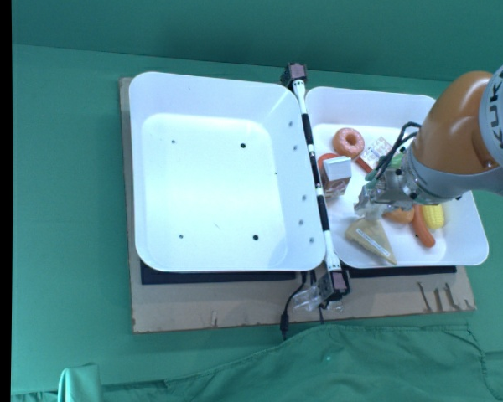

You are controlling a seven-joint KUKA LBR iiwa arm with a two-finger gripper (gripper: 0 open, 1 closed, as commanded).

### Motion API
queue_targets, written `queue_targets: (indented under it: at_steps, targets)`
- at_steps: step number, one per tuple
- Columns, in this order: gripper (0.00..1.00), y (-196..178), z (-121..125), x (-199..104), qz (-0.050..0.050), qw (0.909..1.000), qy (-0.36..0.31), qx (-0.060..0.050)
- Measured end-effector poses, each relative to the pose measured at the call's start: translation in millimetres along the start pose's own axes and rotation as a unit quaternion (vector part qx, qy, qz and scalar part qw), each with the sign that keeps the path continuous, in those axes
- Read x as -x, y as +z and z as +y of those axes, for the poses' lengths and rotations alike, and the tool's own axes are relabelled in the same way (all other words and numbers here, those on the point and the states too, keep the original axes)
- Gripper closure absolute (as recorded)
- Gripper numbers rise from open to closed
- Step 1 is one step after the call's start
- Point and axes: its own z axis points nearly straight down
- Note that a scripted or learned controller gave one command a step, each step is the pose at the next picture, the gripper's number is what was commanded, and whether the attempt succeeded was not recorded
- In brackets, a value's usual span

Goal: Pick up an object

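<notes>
The claw (pixel 374 198) hangs low over the right bin (pixel 461 254), near the middle of its clutter, at the end of the grey arm (pixel 453 145) that reaches in from the right. Whether it is released or clenched cannot be told: the wrist and its cabling hide the tip from above, and nothing can be seen caught in it, so no object counts as held.

The pickable things lie close round it. Just below the claw rests a pale yellow wedge (pixel 370 239), flat on the bin floor. Immediately to its left stands a small brown-and-white box (pixel 336 175), upright beside the divider rail (pixel 313 167). Above the claw lies a pink ring like a doughnut (pixel 349 141), and next to that a small white patterned packet (pixel 375 150). To the claw's right and slightly below lie an orange carrot-like piece (pixel 422 229) and a yellow corn cob (pixel 434 216), partly tucked under the arm.

The left bin (pixel 151 99), well away on the claw's far left, holds no objects, which suits it as the receiving side. The steep downward pose over the pile suggests a top-down grab, probably for the wedge or something hidden beneath the wrist. The crowding makes a clean grasp doubtful.
</notes>
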Motion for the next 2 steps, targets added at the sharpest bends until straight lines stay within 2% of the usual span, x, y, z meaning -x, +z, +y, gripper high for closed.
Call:
queue_targets:
  at_steps: [1,2]
  targets:
    - [1.0,-44,3,1,0.007,0.9998,-0.005,-0.017]
    - [1.0,-89,7,8,0.007,0.9998,-0.005,-0.017]
